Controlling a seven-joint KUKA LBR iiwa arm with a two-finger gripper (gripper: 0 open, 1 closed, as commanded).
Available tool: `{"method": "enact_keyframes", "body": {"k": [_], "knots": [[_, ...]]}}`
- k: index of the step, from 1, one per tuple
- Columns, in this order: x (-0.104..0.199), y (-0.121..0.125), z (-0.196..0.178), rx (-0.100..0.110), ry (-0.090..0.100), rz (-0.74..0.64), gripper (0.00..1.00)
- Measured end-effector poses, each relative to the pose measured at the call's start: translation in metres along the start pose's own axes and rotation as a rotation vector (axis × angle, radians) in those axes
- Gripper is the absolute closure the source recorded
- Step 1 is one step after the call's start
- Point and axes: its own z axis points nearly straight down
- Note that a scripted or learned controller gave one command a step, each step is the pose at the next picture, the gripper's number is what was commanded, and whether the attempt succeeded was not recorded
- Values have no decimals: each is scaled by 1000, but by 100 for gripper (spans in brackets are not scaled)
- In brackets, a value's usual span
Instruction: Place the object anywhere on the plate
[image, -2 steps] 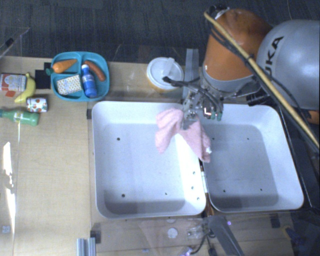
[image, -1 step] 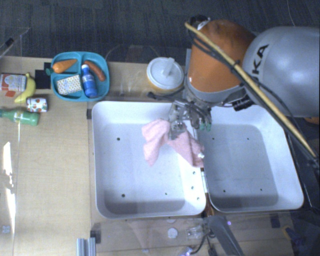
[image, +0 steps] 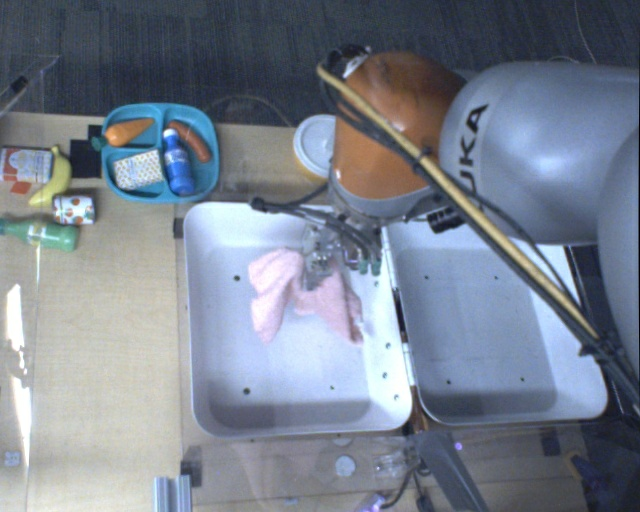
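In the camera view you see the arm (image: 480, 130) reaching in from the right, its gripper (image: 322, 268) low over the left bin (image: 215, 390) at frame centre; whether the jaws are apart or together you cannot tell; the pink cloth (image: 275, 295) lies crumpled beneath and beside it; the right bin (image: 500, 390) adjoins; a blue tray (image: 205, 135) sits upper left.

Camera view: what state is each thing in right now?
Cloth: pink, crumpled, in the left bin.
Gripper: down over the cloth's right part.
Right bin: bare white floor showing.
Blue tray: on the bench, holding toy food.
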Motion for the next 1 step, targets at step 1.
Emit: {"method": "enact_keyframes", "body": {"k": [1], "knots": [[0,0,0,0,-1,0,0]]}}
